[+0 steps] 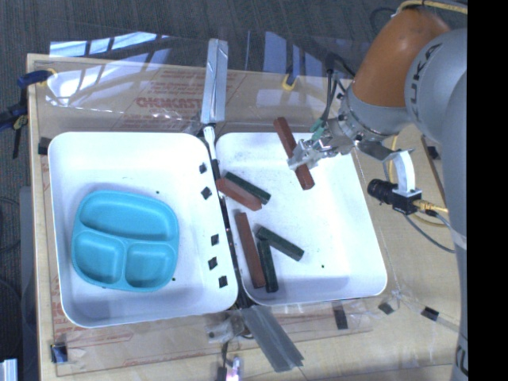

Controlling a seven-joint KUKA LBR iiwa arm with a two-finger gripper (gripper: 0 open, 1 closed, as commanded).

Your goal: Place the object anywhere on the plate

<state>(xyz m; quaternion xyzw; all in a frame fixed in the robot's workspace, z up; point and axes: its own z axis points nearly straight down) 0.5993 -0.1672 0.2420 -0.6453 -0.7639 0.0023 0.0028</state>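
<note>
Camera view: the gripper [304, 155] is seen over the far part of the right bin [361, 244], its jaws clamped on a brown block [291, 151] that is tilted, with its upper end toward the bin's far edge. A blue divided plate [125, 240] lies in the left bin [63, 161], toward its near left corner. More brown and dark green blocks [258, 240] are scattered along the right bin's left edge.

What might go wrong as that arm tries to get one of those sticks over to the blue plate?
The gripper sits right at the brown stick in the right bin, near one end, so if lifted, the stick could tilt and slip out. The blue plate lies in the left bin, across the raised divider; a low carry might knock the stick loose there.
</note>
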